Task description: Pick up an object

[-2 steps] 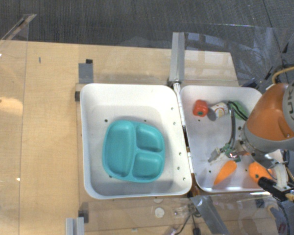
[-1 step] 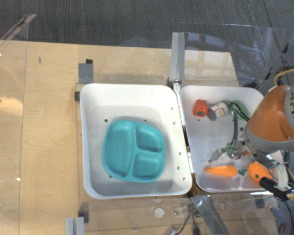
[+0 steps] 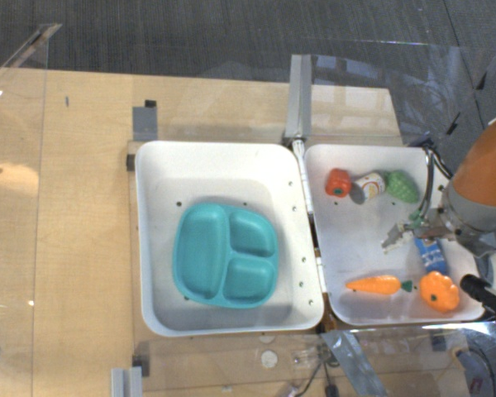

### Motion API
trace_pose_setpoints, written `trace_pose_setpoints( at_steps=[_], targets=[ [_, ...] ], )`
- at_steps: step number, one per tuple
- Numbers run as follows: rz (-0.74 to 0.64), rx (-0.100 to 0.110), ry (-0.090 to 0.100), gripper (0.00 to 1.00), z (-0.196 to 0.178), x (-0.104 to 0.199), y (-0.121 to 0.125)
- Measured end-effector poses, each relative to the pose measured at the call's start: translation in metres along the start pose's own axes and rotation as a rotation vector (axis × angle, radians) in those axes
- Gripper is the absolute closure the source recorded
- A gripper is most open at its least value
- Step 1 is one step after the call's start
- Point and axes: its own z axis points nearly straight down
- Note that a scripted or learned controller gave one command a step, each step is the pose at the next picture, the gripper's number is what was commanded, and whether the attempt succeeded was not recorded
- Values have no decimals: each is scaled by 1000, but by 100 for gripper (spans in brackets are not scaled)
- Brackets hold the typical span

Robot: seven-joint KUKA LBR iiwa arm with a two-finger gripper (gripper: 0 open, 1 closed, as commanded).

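Observation:
The right bin [image 3: 355, 259] holds a red pepper [image 3: 338, 183], a small grey can [image 3: 368, 187] and a green leafy toy [image 3: 403, 186] along its far side. An orange carrot [image 3: 375, 285] and an orange fruit [image 3: 440, 293] lie near its front. A blue packet [image 3: 432, 255] lies between them at the right. My gripper [image 3: 405, 230] hangs low over the bin's right half, just left of the blue packet. Its two fingers stand apart, and I see nothing between them.
The left bin [image 3: 157, 222] holds a teal divided plate [image 3: 226, 253]. A metal post [image 3: 298, 98] rises behind the wall between the two bins. The arm's orange band [image 3: 484, 172] hangs over the right bin's right edge.

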Motion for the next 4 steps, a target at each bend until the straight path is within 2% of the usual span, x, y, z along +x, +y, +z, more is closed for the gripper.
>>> trace_pose_setpoints(
  at_steps=[1,2,3,4],
  targets=[
    [-25,1,28,0,18,-19,19],
    [66,6,29,0,13,-22,58],
    [47,40,38,0,38,-33,131],
    [43,45,32,100,30,-36,130]
  ],
)
